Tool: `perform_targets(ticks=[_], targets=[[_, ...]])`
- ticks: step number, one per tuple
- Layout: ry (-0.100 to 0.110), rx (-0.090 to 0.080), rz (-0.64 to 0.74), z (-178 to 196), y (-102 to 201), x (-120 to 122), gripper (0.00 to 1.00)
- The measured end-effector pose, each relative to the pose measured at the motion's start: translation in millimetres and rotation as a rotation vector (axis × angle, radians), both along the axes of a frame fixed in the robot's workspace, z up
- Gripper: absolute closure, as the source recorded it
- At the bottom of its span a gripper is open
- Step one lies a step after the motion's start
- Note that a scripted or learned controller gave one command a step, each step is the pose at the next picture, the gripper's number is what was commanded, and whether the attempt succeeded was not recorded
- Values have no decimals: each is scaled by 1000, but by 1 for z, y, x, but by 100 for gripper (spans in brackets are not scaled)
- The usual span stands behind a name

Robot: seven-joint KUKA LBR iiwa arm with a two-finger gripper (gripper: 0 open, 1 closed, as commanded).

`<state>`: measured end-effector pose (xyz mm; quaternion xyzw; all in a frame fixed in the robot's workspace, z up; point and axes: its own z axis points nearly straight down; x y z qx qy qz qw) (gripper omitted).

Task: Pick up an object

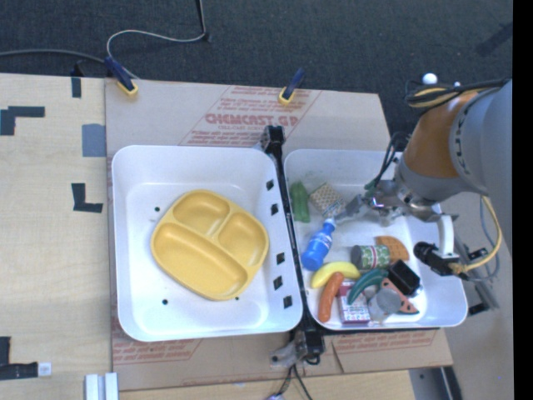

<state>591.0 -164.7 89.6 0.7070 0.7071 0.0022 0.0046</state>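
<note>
My gripper (360, 204) hung over the right bin (454, 311), beside the blue bottle (319, 243); whether my jaws stood apart or together I could not tell. The bottle lay on the bin floor near the left wall, its long axis slanted, white cap toward the upper right. A banana (335, 272) lay just below it. The left bin (133, 248) held a yellow tray (210, 243).

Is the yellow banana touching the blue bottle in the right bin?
Touching. The camera view shows the bottle's lower end meeting the banana, with no white floor visible between them.
</note>
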Motion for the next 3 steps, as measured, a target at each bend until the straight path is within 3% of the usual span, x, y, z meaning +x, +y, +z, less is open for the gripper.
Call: perform_targets(ticks=[1, 2, 3], targets=[[8, 2, 1, -1, 30, 16, 0], [0, 0, 0, -1, 66, 17, 0], [-4, 5, 1, 11, 68, 19, 100]])
